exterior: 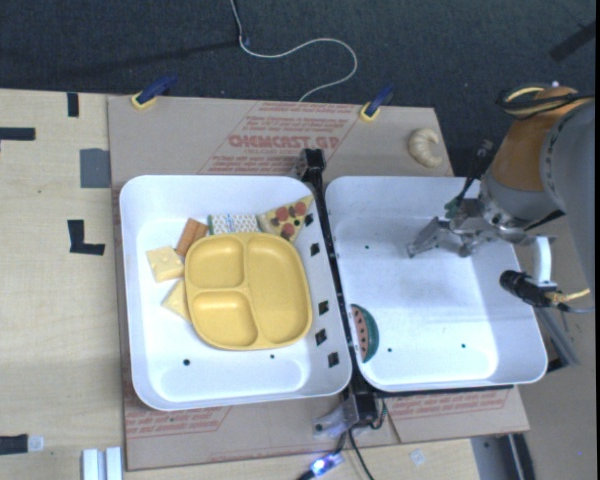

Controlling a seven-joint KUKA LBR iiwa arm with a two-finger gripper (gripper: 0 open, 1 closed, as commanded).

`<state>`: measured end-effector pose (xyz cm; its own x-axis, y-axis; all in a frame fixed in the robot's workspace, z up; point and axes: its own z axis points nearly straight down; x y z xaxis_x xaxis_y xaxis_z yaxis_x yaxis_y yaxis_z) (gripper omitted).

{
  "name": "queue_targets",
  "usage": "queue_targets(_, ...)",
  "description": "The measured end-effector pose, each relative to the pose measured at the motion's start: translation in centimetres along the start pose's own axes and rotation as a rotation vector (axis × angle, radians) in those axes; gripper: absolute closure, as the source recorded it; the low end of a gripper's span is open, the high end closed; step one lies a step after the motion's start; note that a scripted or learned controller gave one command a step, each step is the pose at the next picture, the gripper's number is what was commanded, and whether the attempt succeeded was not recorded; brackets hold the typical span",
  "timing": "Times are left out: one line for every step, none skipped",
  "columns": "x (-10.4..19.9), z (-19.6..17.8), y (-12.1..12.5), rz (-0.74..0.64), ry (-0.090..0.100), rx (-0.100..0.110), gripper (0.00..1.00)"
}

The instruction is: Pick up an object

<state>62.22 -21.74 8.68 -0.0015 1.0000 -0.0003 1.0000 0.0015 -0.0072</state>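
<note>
My gripper (440,249) hangs over the upper right part of the right bin (430,298), its fingers spread and nothing between them. A watermelon slice (363,331) lies against that bin's left wall, well below and to the left of the gripper. The left bin (150,358) holds a yellow divided plate (248,290). Around the plate's upper left lie a pale cracker (164,263), a brown piece (191,235) and a pizza slice (288,216). The plate partly covers some of these small items.
A beige lump (427,146) rests on the cardboard behind the right bin. Clips (377,100) hold the cardboard's far edge, and a white cable (300,53) loops beyond it. The grey arm with its orange band (525,153) fills the right side.
</note>
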Motion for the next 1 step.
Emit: queue_targets(0.07, 0.17, 0.06, -0.001, -0.002, -0.007, 0.0)
